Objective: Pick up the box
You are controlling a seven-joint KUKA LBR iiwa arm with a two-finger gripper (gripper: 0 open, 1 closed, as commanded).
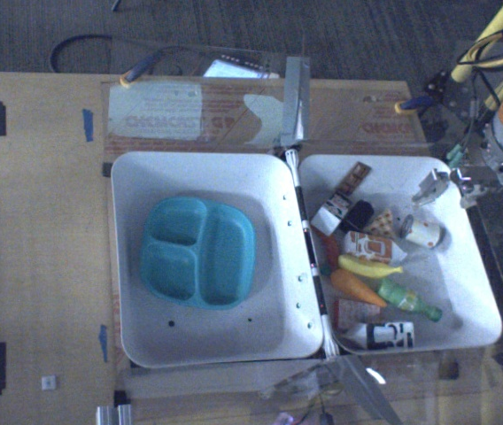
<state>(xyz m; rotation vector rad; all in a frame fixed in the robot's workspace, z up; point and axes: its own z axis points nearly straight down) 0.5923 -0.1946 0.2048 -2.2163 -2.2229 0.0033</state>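
Pincer (437, 187) hovered at right bin's (486, 312) 2 o'clock rim; opening could not be told. Box (378, 335) lay ungrasped at 6 o'clock; pick not begun.

1 fixed camera looks down at a slant from above the surface (39, 264), taking in both bins (136, 180) from moderate height.

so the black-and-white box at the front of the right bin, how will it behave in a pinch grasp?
The black-and-white box lies flat against the right bin's front wall, so it probably won't roll. It looks like a small carton, likely light and somewhat crushable. The green bottle and a card lie close by, so a push may jostle them.
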